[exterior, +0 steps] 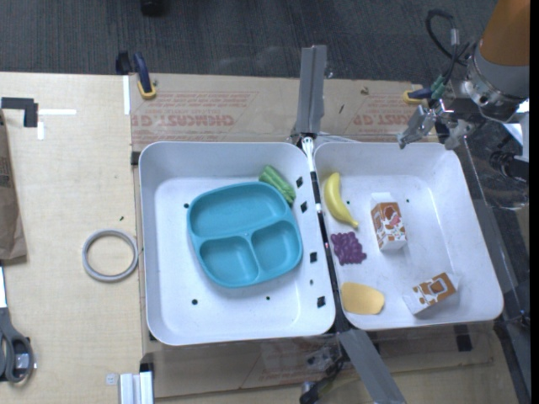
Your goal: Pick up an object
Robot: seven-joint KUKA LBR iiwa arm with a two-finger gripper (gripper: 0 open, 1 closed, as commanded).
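In the right bin (480, 225) lie a yellow banana (337, 199), a bunch of purple grapes (347, 247), a small red-and-white carton (388, 224), a brown-and-white carton (434, 291) and a flat yellow-orange piece (363, 298). The left bin (160, 251) holds a blue divided plate (244, 234), with a green vegetable (278, 183) at its far edge. My gripper (429, 135) hangs above the right bin's far rim, near the far right corner. Its fingers (413, 131) are spread open with nothing between them. It is well away from every object.
A grey metal post (312, 82) stands at the back between the bins. On the bench to the left lie a tape ring (109, 253) and scissors (13, 356). A blue-and-yellow clamp (143, 78) sits at the back left.
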